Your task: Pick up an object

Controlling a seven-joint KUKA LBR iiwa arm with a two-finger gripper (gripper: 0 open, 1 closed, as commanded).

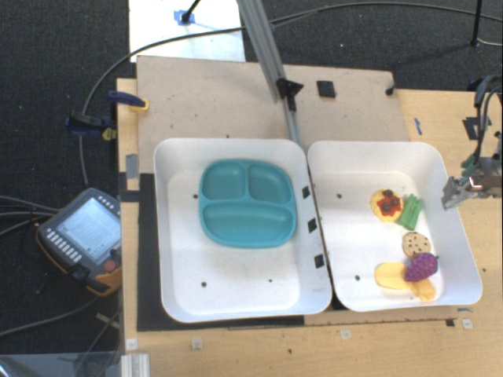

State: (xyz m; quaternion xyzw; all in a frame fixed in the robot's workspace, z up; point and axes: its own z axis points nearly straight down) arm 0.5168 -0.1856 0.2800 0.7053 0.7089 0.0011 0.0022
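White right bin (346,163) holds clustered toy food (409,246). Tool (464,188) sits at its right rim; finger state cannot be determined. Target the isolated green piece (410,211), descending vertically.

Most of the arm (489,124) is cut off by the right edge, and the claw (460,192) at the right bin's rim (454,210) is too small and blurred to tell how it stands. The yellow piece (391,275) lies partly hidden under the purple grapes (421,266). The handheld screen (85,226) at the left is unreadable.
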